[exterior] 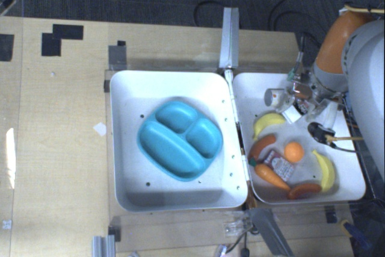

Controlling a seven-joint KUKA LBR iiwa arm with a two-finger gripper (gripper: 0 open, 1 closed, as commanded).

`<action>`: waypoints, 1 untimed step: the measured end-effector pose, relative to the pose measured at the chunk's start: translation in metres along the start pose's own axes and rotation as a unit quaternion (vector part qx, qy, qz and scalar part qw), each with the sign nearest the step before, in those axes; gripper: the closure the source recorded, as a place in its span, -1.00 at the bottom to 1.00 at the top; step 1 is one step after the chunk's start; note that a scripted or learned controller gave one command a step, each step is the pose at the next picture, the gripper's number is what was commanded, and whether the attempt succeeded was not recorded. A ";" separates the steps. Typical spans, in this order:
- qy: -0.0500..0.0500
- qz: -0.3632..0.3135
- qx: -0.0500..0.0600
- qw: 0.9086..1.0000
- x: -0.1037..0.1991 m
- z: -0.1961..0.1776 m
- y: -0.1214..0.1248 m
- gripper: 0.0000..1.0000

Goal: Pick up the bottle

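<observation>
My table (60,129) carries two bins. The left bin (126,189) holds a blue divided plate (180,138). In the right bin (355,186), the bottle (281,167) lies flat between a sausage (263,145), a carrot (271,176) and an orange (293,152). Risk: I judge that these neighbours block finger entry, so a grasp may slip or catch the wrong item. My end effector (299,99) hovers near the far wall, beside a yellow banana (268,123); I cannot tell its state.

Small bottle (281,167) lies flat in right bin (355,186)
</observation>
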State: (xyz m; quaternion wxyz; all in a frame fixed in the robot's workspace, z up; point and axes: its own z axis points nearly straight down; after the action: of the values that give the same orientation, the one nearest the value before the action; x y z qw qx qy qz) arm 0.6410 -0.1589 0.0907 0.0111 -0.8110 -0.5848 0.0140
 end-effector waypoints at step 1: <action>-0.010 0.061 0.006 0.998 0.027 0.001 0.003 -1.00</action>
State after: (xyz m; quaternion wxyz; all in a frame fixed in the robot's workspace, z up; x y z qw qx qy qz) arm 0.6527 -0.1339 0.0892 0.0096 -0.8449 -0.5341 0.0264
